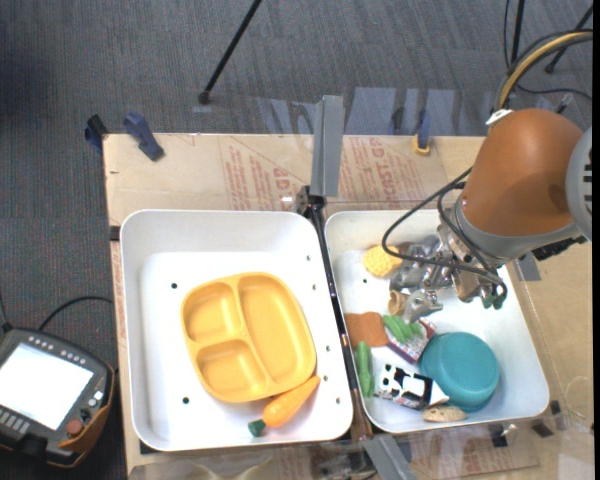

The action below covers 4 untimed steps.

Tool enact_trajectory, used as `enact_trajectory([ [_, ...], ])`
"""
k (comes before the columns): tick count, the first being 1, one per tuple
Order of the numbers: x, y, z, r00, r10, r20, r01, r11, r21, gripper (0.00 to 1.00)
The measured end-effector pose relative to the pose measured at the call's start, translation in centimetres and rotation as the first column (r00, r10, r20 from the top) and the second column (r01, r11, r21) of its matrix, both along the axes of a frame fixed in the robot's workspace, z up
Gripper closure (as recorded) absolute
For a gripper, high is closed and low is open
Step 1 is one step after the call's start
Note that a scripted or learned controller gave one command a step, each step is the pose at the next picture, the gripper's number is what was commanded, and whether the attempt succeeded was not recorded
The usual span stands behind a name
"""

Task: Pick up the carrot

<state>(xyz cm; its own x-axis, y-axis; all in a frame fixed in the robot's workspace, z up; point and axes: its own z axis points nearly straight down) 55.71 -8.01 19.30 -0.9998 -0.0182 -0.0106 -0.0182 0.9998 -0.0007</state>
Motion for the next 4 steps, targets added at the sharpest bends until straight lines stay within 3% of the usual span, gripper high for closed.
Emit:
enact_trajectory([
  [1,-0.2,0.1,-0.6,1.000,0.001,-0.011,-0.001,1.000,0.002,0.00],
  [2,7.3,0.9,-0.5,0.963,0.270,-0.008,-0.270,0.963,0.002,0.00],
  [3,-0.4,2.2,-0.6,0.997,0.077,-0.010,-0.077,0.997,0.002,0.00],
  [4,-1.9,-2.7,-2.9,1.000,-0.015,-0.013,0.015,1.000,0.002,0.00],
])
